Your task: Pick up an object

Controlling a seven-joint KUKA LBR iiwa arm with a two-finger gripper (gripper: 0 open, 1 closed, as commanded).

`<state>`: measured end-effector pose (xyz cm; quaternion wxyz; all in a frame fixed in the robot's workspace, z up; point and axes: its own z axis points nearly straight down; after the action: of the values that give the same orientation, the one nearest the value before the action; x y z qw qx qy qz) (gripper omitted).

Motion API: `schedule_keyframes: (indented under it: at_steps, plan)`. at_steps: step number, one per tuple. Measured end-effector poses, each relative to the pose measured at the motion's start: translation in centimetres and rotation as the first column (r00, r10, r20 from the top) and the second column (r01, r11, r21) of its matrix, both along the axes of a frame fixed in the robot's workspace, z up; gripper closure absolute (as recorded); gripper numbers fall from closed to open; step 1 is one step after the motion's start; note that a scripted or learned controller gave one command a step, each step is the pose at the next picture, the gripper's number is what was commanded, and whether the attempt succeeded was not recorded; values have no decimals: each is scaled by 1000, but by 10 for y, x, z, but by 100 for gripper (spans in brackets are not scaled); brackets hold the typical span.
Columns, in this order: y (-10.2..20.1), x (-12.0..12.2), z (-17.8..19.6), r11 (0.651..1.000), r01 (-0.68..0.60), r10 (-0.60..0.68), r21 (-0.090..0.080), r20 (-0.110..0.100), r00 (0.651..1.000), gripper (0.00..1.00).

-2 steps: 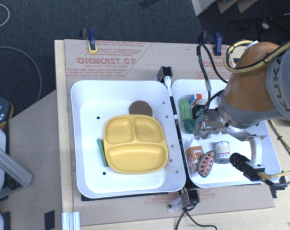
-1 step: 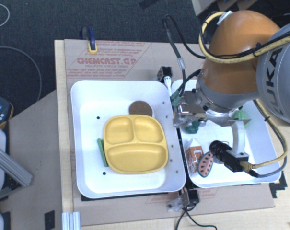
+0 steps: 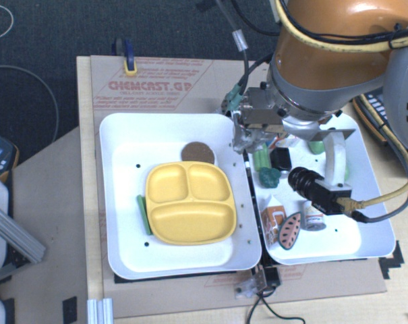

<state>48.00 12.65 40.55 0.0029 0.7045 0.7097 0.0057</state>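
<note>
My gripper hangs low over the wall between the two bins, at the far left corner of the right bin. Just below it lie a green tube, a teal lump and a small black block. Nearer the front of that bin are an orange packet, a watermelon-slice toy and a small can. A white piece with a green bit beside it lies to the right. Nothing visibly sits in the gripper.
The left bin holds a yellow divided plate, a brown disc behind it and a green strip at its left edge. The arm's bulk covers the right bin's far side.
</note>
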Motion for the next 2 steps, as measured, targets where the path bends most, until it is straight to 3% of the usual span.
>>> schedule_keyframes:
  at_steps: [1, 2]
  plan:
    - [-4, -2, -139, 1000, 9, -9, -7, -25, 1000, 100]
    - [35, 0, 17, 1000, 0, 0, 3, 6, 1000, 100]
